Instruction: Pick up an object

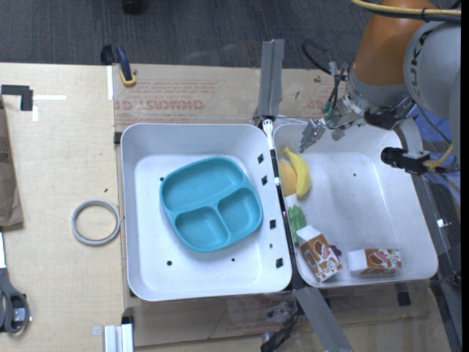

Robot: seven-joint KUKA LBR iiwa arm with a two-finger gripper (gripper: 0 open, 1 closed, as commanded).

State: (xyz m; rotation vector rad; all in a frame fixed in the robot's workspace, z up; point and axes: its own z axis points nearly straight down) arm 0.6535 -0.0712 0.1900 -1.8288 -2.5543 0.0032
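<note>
My gripper (314, 133) hangs over the far left corner of the right bin (381, 196), just above and to the right of a yellow banana (296, 173). The banana lies against the bin's left wall, apart from the gripper. A small green item (295, 217) sits below the banana. A brown and white carton (320, 257) and a second brown and white packet (375, 260) lie along the bin's near edge. I see nothing held at the gripper.
The left bin (143, 255) holds a blue divided plate (212, 204). On the bench to the left lie a grey tape ring (95, 221) and scissors (11, 308). An upright grey post (271, 79) stands behind the divider between the bins.
</note>
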